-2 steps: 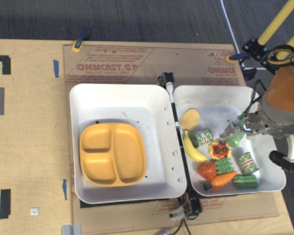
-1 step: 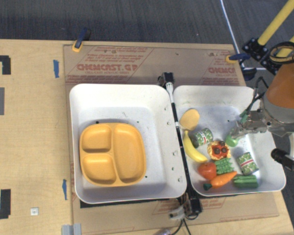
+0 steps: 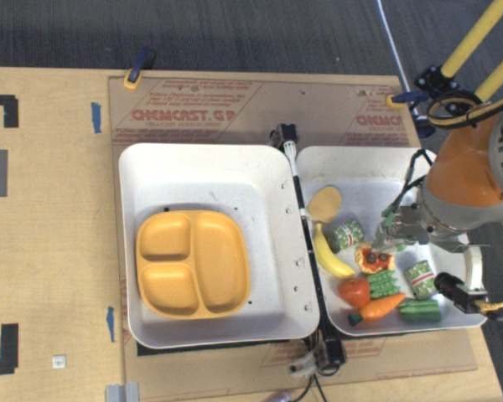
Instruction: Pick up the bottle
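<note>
A small bottle (image 3: pixel 419 276) with a green and white label lies in the right bin (image 3: pixel 360 170), near its front right. The gripper (image 3: pixel 392 231) hangs over the middle of that bin, just up and left of the bottle, above a red and orange toy food piece (image 3: pixel 374 260). Nothing is visibly held in it. The grey wrist with its orange band (image 3: pixel 465 170) covers the bin's right side.
Around the bottle lie a green labelled can (image 3: pixel 345 234), a banana (image 3: pixel 329 256), a tan round piece (image 3: pixel 324 201), a tomato (image 3: pixel 355 291), a carrot (image 3: pixel 381 307), green beans (image 3: pixel 386 284) and a cucumber (image 3: pixel 419 311). The left bin (image 3: pixel 210 170) holds a yellow divided plate (image 3: pixel 193 263).
</note>
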Controlling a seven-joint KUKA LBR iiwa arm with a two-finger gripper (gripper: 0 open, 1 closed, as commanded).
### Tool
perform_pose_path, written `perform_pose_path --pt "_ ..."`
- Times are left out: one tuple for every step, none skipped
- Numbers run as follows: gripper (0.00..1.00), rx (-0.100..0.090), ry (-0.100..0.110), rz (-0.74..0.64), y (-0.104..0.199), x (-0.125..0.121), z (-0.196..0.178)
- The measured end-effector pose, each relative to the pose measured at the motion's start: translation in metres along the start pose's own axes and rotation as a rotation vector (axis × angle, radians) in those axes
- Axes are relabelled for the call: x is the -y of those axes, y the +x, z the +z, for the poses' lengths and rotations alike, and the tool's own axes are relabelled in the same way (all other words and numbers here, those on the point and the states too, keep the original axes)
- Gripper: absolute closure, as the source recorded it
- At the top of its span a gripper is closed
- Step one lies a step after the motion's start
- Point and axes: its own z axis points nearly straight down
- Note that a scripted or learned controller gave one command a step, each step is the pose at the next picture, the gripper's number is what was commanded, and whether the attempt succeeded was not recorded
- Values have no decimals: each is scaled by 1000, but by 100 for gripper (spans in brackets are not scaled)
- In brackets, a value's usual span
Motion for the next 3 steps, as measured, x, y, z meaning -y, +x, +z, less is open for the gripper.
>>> perform_pose_path --pt "100 19 -48 -162 2 31 25" --pt "100 3 -5 -243 -62 -9 -70" --pt "100 3 -5 -4 -46 -4 -82"
